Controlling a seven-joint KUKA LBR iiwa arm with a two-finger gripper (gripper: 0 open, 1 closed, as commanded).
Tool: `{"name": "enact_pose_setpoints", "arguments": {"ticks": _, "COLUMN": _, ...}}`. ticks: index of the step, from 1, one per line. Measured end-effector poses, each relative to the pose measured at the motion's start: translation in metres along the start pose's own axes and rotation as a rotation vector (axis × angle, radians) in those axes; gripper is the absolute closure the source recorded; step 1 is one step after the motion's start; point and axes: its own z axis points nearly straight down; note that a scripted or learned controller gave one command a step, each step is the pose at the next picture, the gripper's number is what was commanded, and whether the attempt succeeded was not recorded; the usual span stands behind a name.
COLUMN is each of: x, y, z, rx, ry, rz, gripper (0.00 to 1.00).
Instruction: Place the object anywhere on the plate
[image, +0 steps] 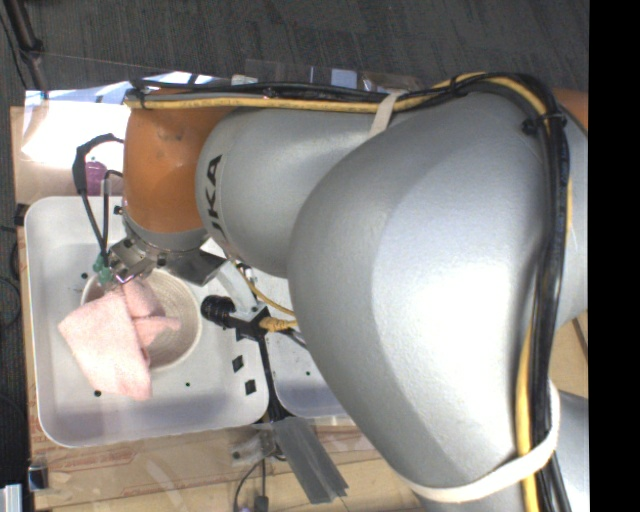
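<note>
Pink cloth (110, 340) drapes over the plate's (185, 345) left rim in the left bin (50, 300). The arm (400, 250) hides the right bin. Gripper (128, 262) touches the cloth; its state cannot be made out.

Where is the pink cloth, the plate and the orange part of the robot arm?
pink cloth (105, 345), camera view, middle of the folded fabric.
plate (180, 335), camera view, bare right inner wall.
orange band (165, 170), camera view, middle of the orange section above the wrist.

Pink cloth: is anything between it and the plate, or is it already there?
Nothing visible stands between them. The pink cloth already drapes over the plate, hanging past its left rim into the white bin. The gripper sits right above it.
</note>
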Motion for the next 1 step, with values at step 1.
{"name": "enact_pose_setpoints", "arguments": {"ticks": 1, "x": -0.0581, "y": -0.0205, "z": -0.0425, "rx": -0.001, "ry": -0.001, "rz": -0.100, "gripper": 1.00}}
